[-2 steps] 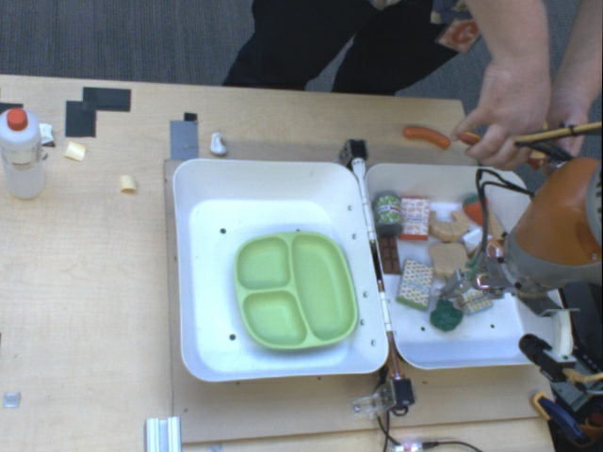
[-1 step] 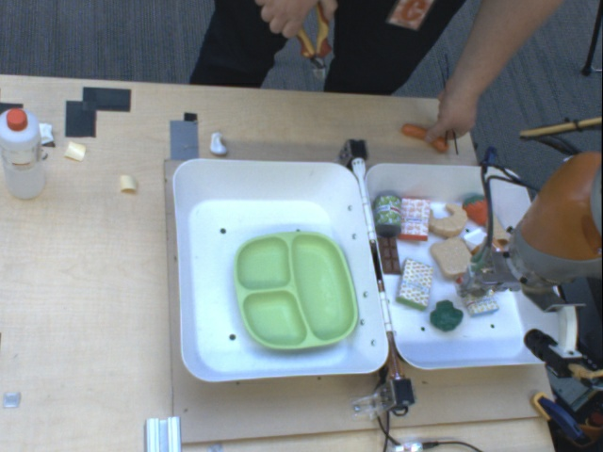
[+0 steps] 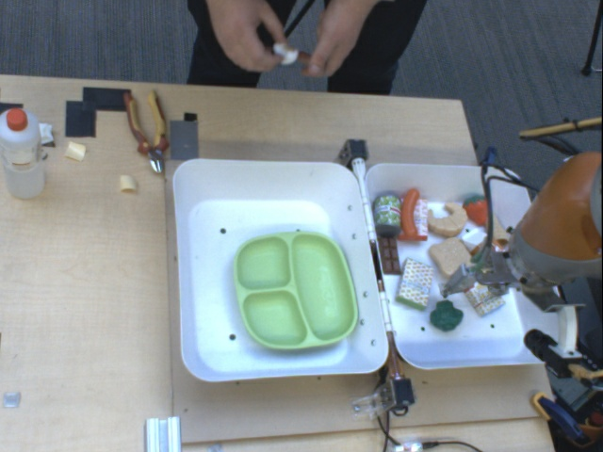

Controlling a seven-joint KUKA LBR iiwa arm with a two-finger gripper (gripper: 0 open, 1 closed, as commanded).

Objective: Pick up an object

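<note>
Wooden surface (image 3: 94,281), right bin (image 3: 509,347): my claw (image 3: 468,281) hangs low, spread unclear, so I'd centre over the patterned packet (image 3: 415,283) before closing.

clear bottle (image 3: 23,154) with red cap stands on bench at far left of left bin (image 3: 193,252). pliers (image 3: 149,126) lie just beyond left bin's far left corner. two small pale blocks (image 3: 76,151) between bottle and pliers.

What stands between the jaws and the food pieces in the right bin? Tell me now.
Nothing visible does. The gripper is already down among the pieces in the right bin, beside the patterned square packet and just above the dark green piece.
</note>
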